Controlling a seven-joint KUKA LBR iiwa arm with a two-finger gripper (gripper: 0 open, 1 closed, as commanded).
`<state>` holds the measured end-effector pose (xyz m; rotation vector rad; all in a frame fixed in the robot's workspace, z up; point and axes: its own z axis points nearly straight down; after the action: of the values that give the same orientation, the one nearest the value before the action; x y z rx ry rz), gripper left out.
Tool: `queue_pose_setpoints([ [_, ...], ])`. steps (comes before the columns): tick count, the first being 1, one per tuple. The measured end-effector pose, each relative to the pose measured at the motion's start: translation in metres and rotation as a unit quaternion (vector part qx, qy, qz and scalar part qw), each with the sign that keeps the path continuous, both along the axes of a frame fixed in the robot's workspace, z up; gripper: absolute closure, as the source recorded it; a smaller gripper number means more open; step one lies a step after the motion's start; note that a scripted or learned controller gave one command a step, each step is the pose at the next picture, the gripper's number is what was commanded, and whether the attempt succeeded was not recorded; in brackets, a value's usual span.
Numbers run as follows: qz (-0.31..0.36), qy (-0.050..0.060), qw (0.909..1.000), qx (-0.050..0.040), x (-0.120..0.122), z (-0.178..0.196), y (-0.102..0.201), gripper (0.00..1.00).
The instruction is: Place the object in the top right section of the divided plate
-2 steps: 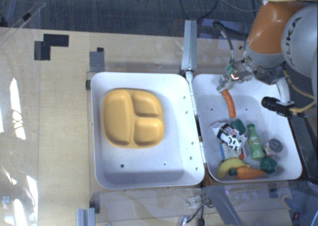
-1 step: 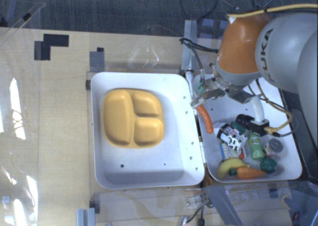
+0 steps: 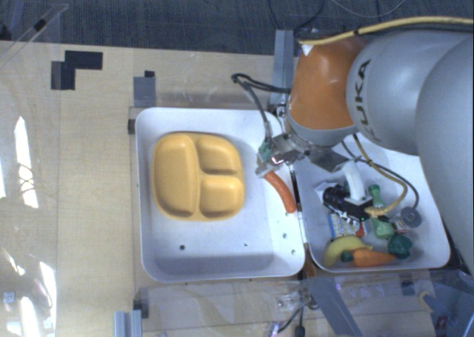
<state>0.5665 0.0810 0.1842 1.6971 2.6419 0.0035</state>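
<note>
Two white bins sit side by side: the left bin (image 3: 222, 258) and the right bin (image 3: 437, 243). One yellow divided plate (image 3: 198, 176) has three sections. One orange sausage-shaped object (image 3: 281, 191), one banana (image 3: 342, 248), one carrot (image 3: 372, 258); the other small items are too jumbled to count.
</note>
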Motion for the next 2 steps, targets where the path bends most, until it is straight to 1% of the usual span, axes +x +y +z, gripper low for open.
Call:
queue_pose_setpoints([
  [1, 0.012, 0.000, 0.9999, 0.0001, -0.022, -0.017, 0.032, 1.00],
  [2, 0.043, 0.000, 0.9991, 0.0001, 0.031, -0.038, 0.049, 1.00],
])
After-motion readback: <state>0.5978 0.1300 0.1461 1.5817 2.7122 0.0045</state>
